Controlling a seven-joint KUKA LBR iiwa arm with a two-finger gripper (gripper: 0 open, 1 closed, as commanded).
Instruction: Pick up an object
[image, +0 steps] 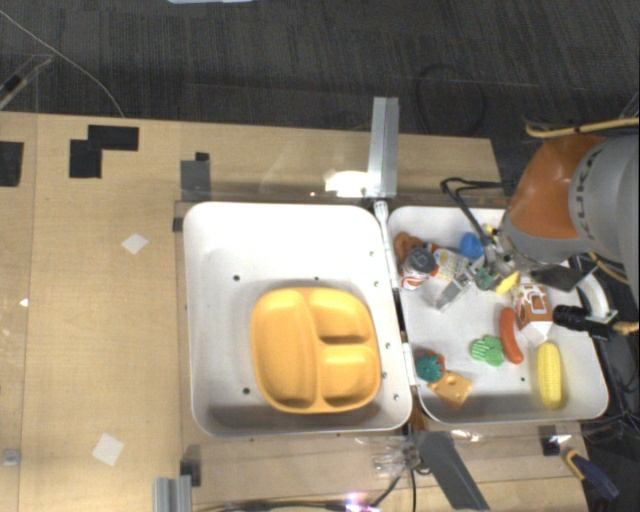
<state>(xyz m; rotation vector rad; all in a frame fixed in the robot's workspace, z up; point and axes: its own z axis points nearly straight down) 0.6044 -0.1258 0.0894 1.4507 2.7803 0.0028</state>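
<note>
End effector (462, 284) sits low among clutter beside the blue toy (470, 244).

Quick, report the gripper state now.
Gripper: cannot be told; it is low in the right bin among the small toys, nothing visibly held.

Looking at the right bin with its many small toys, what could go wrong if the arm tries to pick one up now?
1. The toys near the gripper lie crowded in the right bin; the fingers may push neighbours such as the blue piece aside instead of taking one.
2. The yellow corn and red sausage are rounded and might slip out of a pinch.
3. The cheese wedge lies near the bin's wall, which may block the fingers.
</note>
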